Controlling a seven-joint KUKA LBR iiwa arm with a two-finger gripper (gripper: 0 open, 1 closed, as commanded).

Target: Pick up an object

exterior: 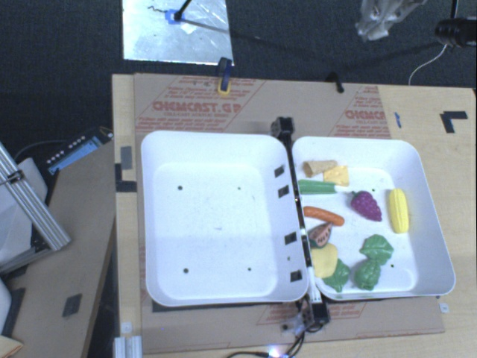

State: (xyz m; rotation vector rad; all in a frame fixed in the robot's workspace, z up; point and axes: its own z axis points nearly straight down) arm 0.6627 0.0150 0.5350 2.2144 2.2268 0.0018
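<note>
Toy food items, all lying in the right-hand white bin (417, 162), located relative to the purple grape bunch (366, 205) near the bin's centre:
- Yellow corn cob (399, 209): just right of it, lengthwise up-down.
- Orange carrot (323, 215): to its left, slanted.
- Green stalk with white tip (320, 187): upper left, lying flat.
- Two yellow-tan wedges (328, 171): above left, touching.
- Green leafy pieces (373, 259): below.
- Yellow pear-like piece (323, 260): lower left.
- Brown slice (320, 234): left, under the carrot.
</note>
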